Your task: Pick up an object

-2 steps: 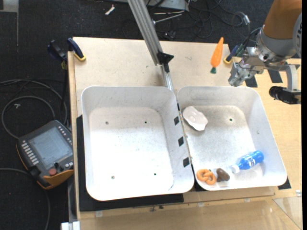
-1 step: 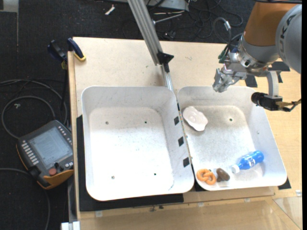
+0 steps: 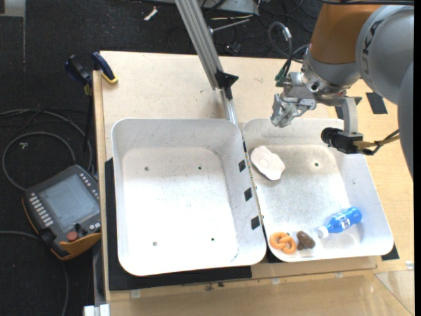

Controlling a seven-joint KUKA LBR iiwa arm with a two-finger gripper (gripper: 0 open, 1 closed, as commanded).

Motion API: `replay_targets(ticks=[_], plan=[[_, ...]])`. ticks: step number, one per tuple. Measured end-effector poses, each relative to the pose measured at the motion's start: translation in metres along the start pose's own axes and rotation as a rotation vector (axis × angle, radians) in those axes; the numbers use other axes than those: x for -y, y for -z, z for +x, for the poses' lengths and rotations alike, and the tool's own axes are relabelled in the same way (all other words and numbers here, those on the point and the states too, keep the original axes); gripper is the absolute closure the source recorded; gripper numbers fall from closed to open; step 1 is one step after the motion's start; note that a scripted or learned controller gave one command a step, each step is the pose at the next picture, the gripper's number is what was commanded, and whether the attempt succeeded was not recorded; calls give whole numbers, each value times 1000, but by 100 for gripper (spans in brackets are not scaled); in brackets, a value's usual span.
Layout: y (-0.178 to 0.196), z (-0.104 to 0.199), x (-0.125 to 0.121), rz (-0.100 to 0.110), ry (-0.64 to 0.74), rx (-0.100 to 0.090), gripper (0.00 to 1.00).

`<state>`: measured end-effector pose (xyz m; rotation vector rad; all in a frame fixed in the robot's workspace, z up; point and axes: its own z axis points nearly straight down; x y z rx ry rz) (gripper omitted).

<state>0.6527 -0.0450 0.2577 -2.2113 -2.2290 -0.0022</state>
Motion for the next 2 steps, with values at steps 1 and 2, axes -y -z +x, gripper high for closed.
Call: replay_targets(ticks=[1, 2], plan=[[2, 53, 0, 0, 1, 1, 100], [0, 111, 9, 2, 1, 0, 100]])
